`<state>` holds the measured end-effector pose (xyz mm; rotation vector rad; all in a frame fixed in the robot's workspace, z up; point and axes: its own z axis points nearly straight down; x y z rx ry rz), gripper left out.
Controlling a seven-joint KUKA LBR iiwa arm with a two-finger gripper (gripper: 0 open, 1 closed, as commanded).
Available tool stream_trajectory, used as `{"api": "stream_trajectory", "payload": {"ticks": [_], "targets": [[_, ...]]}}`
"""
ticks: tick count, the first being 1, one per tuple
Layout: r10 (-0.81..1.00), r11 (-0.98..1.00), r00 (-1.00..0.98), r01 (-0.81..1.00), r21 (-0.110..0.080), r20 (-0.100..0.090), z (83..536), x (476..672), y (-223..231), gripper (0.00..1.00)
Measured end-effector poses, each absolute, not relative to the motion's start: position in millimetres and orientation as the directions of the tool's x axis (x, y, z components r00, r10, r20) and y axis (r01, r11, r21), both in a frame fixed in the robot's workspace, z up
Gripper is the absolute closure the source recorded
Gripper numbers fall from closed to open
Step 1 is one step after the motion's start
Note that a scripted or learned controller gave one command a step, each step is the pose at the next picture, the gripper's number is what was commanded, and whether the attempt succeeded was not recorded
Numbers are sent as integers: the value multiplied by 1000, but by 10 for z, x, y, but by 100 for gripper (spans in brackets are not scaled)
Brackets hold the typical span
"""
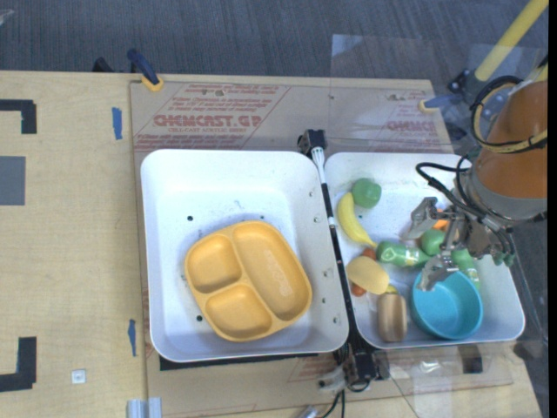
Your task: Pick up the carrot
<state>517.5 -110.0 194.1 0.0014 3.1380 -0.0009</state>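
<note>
Carrot (pixel 442 225), a small orange sliver, lies in the right bin (pixel 513 307) under the claw (pixel 439 249); I cannot tell the claw's state. Cardboard (pixel 209 111) reads "CHEMCAST GP".

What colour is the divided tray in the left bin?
Yellow-orange; the tray shows in the camera view.

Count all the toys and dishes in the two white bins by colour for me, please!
Yellow: 3, the divided plate, the banana, the lemon-like piece
Green: 2, the round green piece, the long green piece
Blue: 1, the bowl
Brown: 1, the bread-like piece
Total: 7, plus orange bits beneath the claw too hidden to count.
</note>
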Motion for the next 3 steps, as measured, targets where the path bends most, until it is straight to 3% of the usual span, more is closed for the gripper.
{"api": "stream_trajectory", "payload": {"ticks": [1, 2, 3], "targets": [[110, 994, -994, 110, -2, -4, 1338, 5500, -1925, 0], [485, 875, -875, 485, 2, -7, 923, 6519, -1876, 0], [716, 698, -698, 716, 0, -4, 892, 6509, -1772, 0]]}}
